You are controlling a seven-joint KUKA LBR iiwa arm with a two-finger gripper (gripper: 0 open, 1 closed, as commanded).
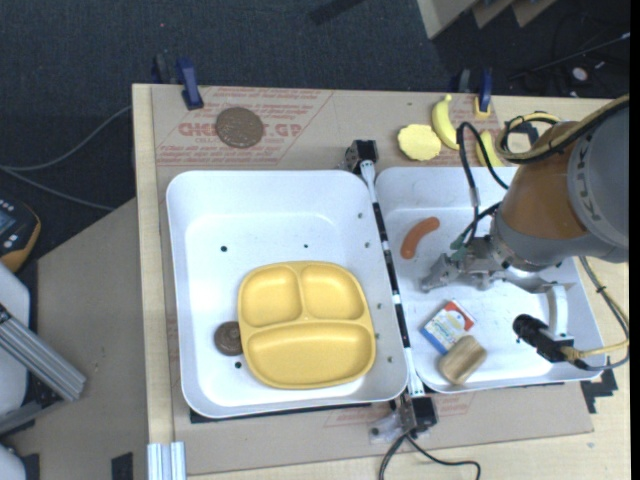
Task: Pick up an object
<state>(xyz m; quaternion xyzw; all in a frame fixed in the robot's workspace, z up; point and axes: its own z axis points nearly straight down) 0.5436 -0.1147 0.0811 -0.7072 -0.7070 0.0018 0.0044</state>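
- While hanging over the right bin (520,368), gripper (436,275) low near the bin's middle, empty; fingers hard to make out, spread or pressed together cannot tell.
- Just above the tips: orange sausage (419,235).
- Below them: small blue-and-white box (447,326), touching a tan cork-like block (461,359).
- Over in the left bin (200,268): yellow divided plate (305,323), brown disc (229,338) at its left edge.

Bright, even light falls from above, and the two white bins (190,268) glare almost to blank white, losing surface detail. Shadows are short and soft, as under the yellow plate (305,323). The dark floor (70,58) stays dim, and the whole picture is slightly soft and grainy, with fine detail smeared.
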